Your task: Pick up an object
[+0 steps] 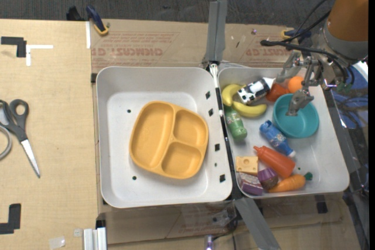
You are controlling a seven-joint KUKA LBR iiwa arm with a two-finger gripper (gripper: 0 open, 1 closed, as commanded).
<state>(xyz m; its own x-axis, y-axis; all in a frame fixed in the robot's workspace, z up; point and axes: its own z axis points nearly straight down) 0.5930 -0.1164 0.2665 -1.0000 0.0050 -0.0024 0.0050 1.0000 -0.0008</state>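
My gripper (295, 86) hangs over the back right part of the right bin (328, 167), fingers spread, open. One fingertip (300, 100) sits above the rim of a teal bowl (297, 120). An orange ball (295, 84) shows in the gap between the fingers, and I cannot tell whether they touch it. Left of it lie a red-orange piece (277, 91), a black-and-white cow toy (254, 91) and a yellow banana (244, 105). Nearer the front lie a green bottle (237, 125), a blue bottle (275, 137), an orange-red bottle (275, 161), a cheese wedge (246, 165), a purple item (258, 182) and a carrot (288, 183).
The left bin (111, 143) holds a yellow divided plate (170, 140). Scissors (20, 132) lie on the bench at far left. A blue clamp (96, 19) sits behind the bins, and a grey bar (215, 32) runs up from the divider. Cables crowd the right edge.
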